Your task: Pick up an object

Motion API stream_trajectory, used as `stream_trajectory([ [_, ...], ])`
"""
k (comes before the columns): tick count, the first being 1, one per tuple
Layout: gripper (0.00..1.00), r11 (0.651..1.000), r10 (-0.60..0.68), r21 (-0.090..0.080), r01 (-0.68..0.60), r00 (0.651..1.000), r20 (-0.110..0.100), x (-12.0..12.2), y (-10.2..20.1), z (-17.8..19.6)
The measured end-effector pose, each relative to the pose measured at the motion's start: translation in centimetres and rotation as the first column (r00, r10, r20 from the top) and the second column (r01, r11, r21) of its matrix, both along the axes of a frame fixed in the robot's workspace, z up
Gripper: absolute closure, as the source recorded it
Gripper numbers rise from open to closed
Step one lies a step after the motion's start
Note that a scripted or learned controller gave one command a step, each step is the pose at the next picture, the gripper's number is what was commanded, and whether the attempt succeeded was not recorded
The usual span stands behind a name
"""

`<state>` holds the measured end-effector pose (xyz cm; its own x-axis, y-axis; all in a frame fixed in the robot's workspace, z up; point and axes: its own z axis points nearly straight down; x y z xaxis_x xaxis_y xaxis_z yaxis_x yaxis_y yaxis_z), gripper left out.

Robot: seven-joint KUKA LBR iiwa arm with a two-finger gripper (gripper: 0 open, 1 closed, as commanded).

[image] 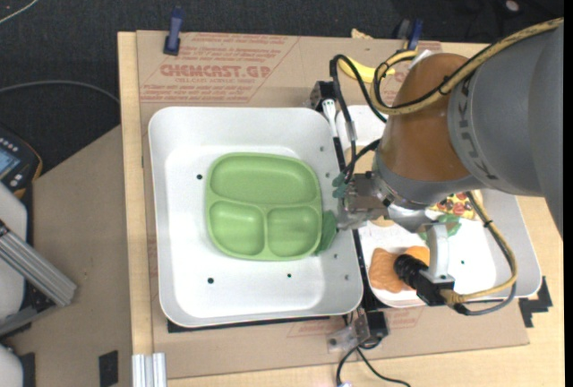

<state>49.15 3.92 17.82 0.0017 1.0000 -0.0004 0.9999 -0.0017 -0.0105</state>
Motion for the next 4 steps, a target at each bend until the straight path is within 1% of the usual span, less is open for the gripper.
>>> stream_trajectory([
  [1,1.00,1.000,0.009,0.006,-0.009,1.000,0.029,-1.1,4.1,18.3],
  [2,1.00,1.000,-0.002,0.000,0.002,1.000,0.005,-1.3,1.5,14.9],
  [3,1.00,1.000,0.004,0.004,-0.004,0.999,0.032,-1.1,1.6,31.1],
  [4,1.00,1.000,-0.004,-0.002,0.004,1.000,-0.005,-1.4,-2.0,16.4],
])
